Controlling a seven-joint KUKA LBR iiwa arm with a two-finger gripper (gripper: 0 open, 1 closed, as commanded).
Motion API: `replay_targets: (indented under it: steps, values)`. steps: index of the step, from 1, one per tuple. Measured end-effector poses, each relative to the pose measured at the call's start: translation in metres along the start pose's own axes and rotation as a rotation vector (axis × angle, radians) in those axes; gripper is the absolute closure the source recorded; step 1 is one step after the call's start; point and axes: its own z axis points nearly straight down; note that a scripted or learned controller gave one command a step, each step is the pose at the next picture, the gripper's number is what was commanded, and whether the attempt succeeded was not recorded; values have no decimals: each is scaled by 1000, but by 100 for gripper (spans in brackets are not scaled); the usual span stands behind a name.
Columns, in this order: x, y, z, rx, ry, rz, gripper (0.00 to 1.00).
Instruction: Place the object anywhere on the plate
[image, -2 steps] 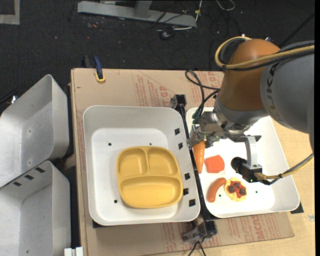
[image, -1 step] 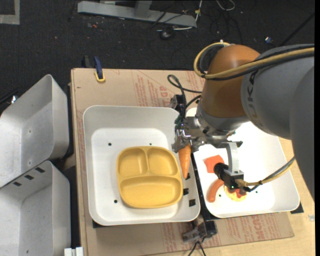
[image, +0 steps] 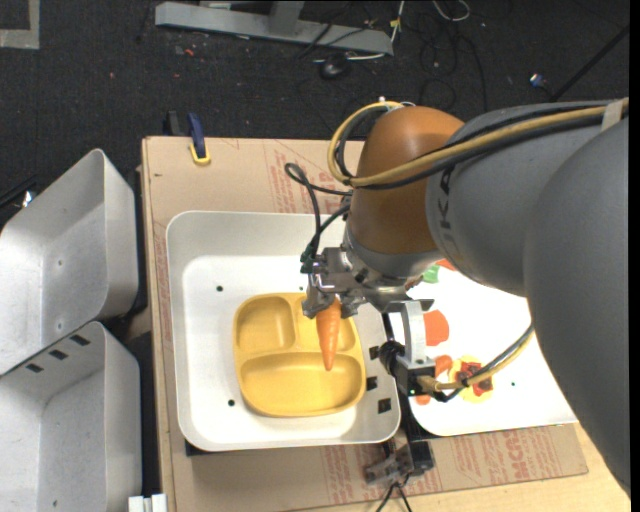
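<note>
A yellow divided plate (image: 290, 382) lies in the left white bin (image: 200, 300). An orange carrot (image: 328, 338) hangs point down over the plate's right side, its tip near the ridge between compartments. My gripper (image: 326, 298) is directly above the plate's upper right compartment, shut on the carrot's thick top end. The arm's orange band and grey body hide the area behind it.
The right white bin (image: 520, 390) holds several small things: an orange piece (image: 437, 326), a green bit (image: 432, 270), and a red-and-yellow item (image: 470, 378). Cables loop over the wrist. A cardboard sheet (image: 240, 160) lies under both bins; grey boxes stand at left.
</note>
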Motion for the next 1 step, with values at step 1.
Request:
replay_targets:
  steps: [1]
  values:
    - [-3,1,-1,-1,-1,6,0]
